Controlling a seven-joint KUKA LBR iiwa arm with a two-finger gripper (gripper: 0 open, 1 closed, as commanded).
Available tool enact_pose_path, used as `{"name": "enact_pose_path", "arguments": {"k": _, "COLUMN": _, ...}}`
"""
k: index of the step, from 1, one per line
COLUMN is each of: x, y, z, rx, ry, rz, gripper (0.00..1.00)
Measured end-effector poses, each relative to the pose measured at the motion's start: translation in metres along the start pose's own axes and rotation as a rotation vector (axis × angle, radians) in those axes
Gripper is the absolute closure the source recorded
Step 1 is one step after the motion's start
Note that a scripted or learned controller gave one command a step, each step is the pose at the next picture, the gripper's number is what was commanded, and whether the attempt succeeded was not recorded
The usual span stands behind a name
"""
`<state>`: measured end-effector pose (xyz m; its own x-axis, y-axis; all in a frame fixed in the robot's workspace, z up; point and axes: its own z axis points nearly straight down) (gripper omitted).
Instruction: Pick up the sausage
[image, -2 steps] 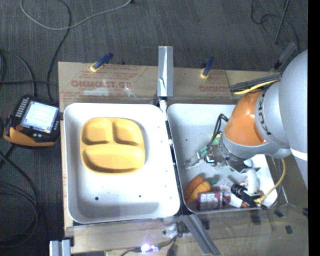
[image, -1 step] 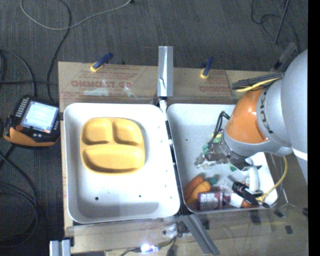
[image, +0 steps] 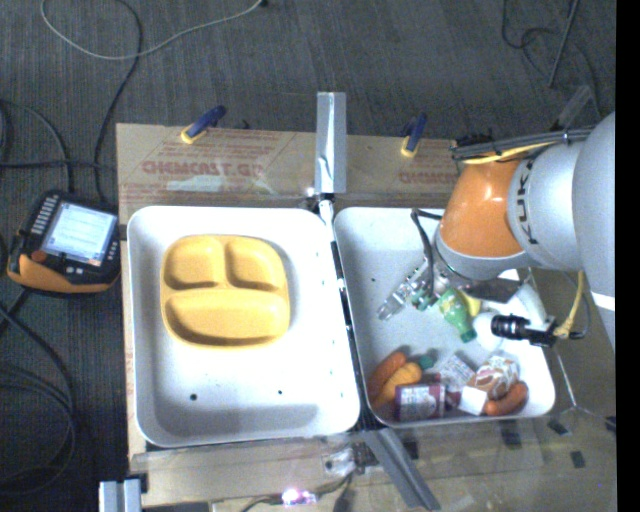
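The sausage (image: 386, 367) is a reddish-orange, elongated piece lying at the front left of the right bin (image: 372, 255), tight against an orange piece (image: 406, 378). My gripper (image: 398, 299) hangs over the middle of that bin, a short way behind the sausage and apart from it. Nothing shows in its grasp. The grey arm with its orange band (image: 482, 215) reaches in from the right and covers the bin's back right part.
A green bottle (image: 459, 314) lies just right of the gripper. A purple can (image: 420, 401), a round packet (image: 496, 380) and a red-orange piece (image: 510, 399) crowd the front of the right bin. The left bin (image: 150, 400) holds a yellow divided tray (image: 227, 289).
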<state>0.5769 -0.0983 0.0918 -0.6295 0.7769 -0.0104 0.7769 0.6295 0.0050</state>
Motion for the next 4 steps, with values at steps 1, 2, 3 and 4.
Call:
{"name": "enact_pose_path", "arguments": {"k": 1, "x": 0.002, "y": 0.002, "z": 0.002, "rx": -0.002, "ry": 0.001, "rz": -0.002, "gripper": 0.0}}
{"name": "enact_pose_path", "arguments": {"k": 2, "x": 0.028, "y": -0.04, "z": 0.001, "rx": -0.005, "ry": -0.003, "rz": -0.005, "gripper": 0.0}}
{"name": "enact_pose_path", "arguments": {"k": 3, "x": 0.028, "y": -0.039, "z": -0.009, "rx": -0.01, "ry": -0.003, "rz": -0.005, "gripper": 1.0}}
{"name": "enact_pose_path", "arguments": {"k": 4, "x": 0.095, "y": 0.029, "z": -0.092, "rx": 0.004, "ry": 0.011, "rz": -0.057, "gripper": 1.0}}
